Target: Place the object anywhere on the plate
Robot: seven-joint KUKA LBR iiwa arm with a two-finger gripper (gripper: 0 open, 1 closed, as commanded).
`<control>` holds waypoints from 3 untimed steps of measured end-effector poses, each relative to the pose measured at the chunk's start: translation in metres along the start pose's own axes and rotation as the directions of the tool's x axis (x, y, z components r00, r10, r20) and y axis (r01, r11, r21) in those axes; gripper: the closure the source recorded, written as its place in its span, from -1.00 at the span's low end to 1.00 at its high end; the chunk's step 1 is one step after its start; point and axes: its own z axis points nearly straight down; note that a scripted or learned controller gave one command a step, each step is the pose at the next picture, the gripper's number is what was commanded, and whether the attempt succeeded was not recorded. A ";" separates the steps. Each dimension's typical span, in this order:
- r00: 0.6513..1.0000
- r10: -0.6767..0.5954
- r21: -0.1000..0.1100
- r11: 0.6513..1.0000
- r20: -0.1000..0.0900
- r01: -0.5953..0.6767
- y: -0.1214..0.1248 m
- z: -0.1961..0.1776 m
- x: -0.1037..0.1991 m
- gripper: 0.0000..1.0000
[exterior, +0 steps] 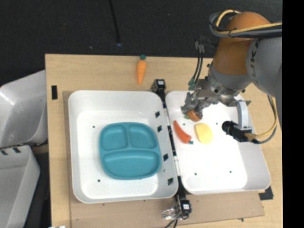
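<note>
A blue divided plate (129, 149) lies in the left bin (80, 113). In the right bin (237, 170) my gripper (192, 108) hangs low over the back left part, right above a small orange-brown object (194, 114) that peeks out beneath it. Just in front of the gripper lie a red chili-shaped piece (181, 132) and a yellow rounded piece (204, 133). Whether the orange-brown object is held or rests on the bin floor is unclear.
A toy carrot (141, 70) lies on the wooden bench behind the left bin. The raised rims between the two bins (168, 141) separate gripper and plate. A black fitting with cables (233, 129) hangs from the arm over the right bin.
</note>
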 end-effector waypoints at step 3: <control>1.000 0.001 0.001 1.000 0.000 -0.001 0.028 0.003 0.149 1.00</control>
